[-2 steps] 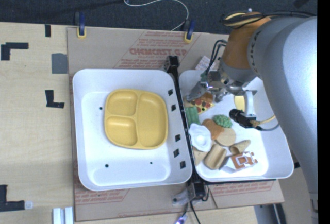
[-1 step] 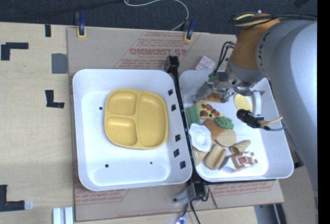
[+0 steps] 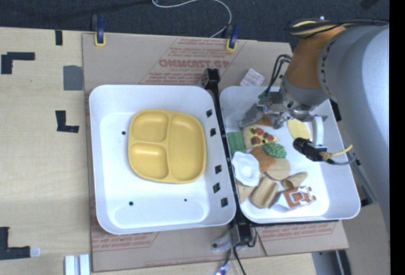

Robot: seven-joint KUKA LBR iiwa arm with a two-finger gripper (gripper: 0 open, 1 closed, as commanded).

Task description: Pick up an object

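Cardboard [image 3: 190, 55] with red "CHEMCAST" lettering

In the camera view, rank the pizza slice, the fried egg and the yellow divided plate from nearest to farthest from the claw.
Measured from the claw:
1. Pizza slice, just below it in the right bin.
2. Fried egg, lower down, near the bins' shared edge.
3. Yellow divided plate, across in the left bin.

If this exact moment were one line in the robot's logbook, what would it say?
arm: over right bin | gripper: low above toy food pile | grasp: none seen | left bin: yellow divided plate
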